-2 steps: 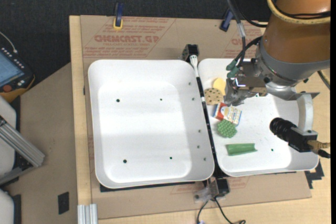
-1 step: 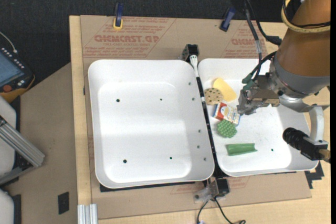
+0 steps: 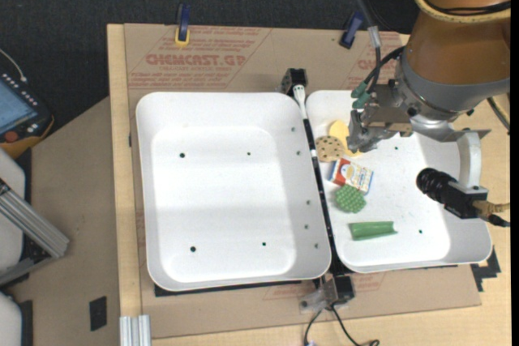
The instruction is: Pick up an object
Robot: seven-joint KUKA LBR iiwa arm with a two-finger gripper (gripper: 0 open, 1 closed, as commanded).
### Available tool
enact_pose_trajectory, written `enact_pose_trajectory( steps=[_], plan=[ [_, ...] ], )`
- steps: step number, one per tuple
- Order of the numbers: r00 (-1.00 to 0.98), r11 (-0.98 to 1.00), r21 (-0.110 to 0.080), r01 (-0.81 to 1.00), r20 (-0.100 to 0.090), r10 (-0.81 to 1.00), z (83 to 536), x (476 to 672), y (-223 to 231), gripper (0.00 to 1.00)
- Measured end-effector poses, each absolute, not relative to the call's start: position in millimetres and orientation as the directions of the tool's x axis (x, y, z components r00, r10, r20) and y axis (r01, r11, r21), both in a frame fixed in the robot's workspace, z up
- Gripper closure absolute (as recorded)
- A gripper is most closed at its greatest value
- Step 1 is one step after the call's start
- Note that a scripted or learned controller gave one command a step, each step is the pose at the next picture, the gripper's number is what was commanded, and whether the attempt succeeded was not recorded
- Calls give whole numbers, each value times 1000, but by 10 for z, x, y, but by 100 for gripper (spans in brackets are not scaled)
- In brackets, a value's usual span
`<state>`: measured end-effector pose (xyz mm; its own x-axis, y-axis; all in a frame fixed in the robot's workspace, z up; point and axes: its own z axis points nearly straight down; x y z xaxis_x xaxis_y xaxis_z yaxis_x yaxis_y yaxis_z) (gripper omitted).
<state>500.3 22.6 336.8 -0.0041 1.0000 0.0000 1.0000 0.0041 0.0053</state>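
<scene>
Pincer (image 3: pixel 362 135) hangs low over the upper left part of the right bin (image 3: pixel 454 251), just beside a small yellow piece (image 3: pixel 338 129); whether it is apart or together I cannot tell, and nothing shows clamped in it. Above it the grey arm (image 3: pixel 454 85) with its orange band comes in from the right.

The things to choose from lie bunched along the right bin's left side. Next to the yellow piece sits a tan round disc (image 3: pixel 328 147) dotted with holes — flat, cookie-like, probably stiff and light. Below it lies a small red-and-white packet (image 3: pixel 350 174), tilted, likely thin and a little slippery. Touching the packet's lower edge is a green bumpy round thing (image 3: pixel 350 199), its knobbly skin likely to give good purchase. Apart from these, lower in the bin, a green oblong block (image 3: pixel 372 230) lies flat and on its own.

All look like small toy-weight items, none fragile by appearance. The block seems the easiest take — clear space around it, straight long sides to close across. The flat disc would call for a pinch at its rim, and the packet might slide.

The left bin (image 3: pixel 162 174) is smooth white plastic with rounded corners, standing on a brown cardboard-covered surface (image 3: pixel 130 93) with printed red lettering.
</scene>
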Motion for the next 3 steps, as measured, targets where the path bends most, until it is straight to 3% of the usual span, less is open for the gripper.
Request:
enact_pose_trajectory(
  steps=[1, 2, 3],
  plan=[
    [-6, 6, 12, 1000, 1, 1000, 4092, 5375, 769, 100],
    [-6, 6, -6, 1000, 1, 1000, 3762, 4925, 1159, 100],
    [8, -8, 7, 1000, -1, 1000, 4247, 4796, 392, 100]
  ],
)
